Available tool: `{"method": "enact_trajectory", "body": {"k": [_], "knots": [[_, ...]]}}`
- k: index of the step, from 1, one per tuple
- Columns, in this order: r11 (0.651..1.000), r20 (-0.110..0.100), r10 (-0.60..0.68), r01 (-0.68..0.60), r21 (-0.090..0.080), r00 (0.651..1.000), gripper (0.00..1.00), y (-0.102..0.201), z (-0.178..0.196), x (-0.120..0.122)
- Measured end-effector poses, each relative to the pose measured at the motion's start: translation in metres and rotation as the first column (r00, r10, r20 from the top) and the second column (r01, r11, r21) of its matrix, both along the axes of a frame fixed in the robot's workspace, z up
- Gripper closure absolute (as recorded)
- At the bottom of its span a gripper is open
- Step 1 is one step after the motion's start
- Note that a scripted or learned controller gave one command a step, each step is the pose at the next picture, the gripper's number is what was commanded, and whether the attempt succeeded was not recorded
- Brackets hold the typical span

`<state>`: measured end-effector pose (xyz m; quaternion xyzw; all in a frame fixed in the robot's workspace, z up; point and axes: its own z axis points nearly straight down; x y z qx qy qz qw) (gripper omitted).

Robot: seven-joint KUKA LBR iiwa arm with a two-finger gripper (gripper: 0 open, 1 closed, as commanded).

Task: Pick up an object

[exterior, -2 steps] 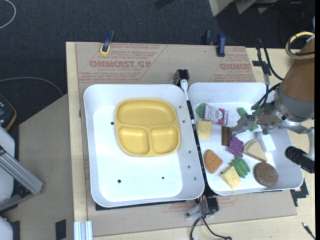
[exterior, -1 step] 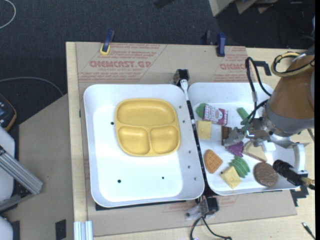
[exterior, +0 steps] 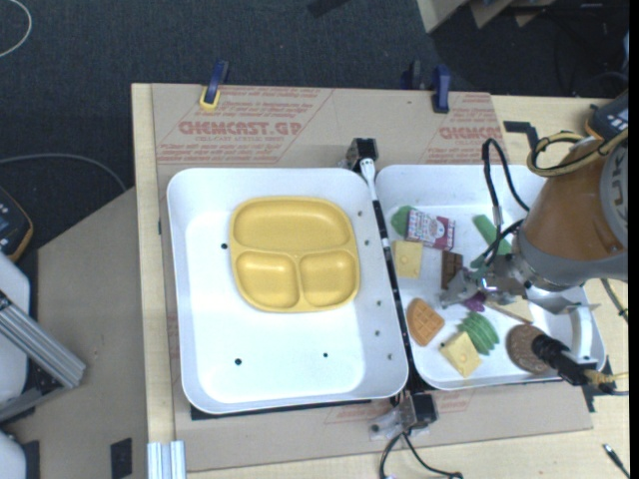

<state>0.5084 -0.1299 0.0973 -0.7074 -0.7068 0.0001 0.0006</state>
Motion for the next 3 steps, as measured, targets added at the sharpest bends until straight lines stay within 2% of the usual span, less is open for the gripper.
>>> {"method": "enact_trajectory", "body": {"k": [1, 2, 3], "knots": [[1.000, 0.007, -0.001, 0.001, -0.004, 1.000, 0.00, -0.001, -0.009, 0.002], [1.000, 0.007, -0.001, 0.001, -0.002, 1.000, 1.00, 0.000, 0.000, 0.002], [1.000, 0.007, 0.001, -0.001, -0.003, 1.000, 1.00, -0.001, 0.042, 0.003]]}}
